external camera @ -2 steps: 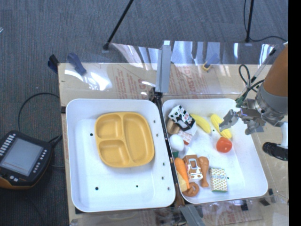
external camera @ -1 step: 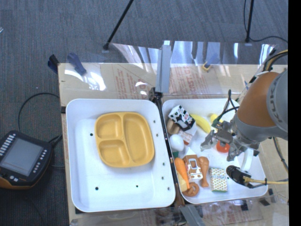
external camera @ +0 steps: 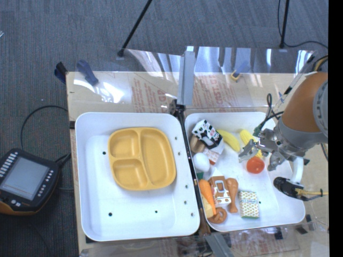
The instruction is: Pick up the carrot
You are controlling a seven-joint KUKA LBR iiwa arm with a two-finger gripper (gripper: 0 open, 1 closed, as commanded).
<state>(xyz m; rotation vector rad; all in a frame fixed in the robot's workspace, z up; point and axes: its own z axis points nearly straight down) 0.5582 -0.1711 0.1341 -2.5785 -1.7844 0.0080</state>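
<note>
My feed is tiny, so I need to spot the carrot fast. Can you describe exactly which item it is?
Look in the right-hand white bin, along its left wall near the front corner. The carrot lies there, a plain orange tapered stick beside the chicken drumstick, unlike the round red tomato farther right.

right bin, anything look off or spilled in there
Nothing looks spilled or broken. The right bin holds a loose jumble of toy food. The carrot lies against the bin's left wall near the front, while the gripper sits over by the tomato, well away from it.
</note>
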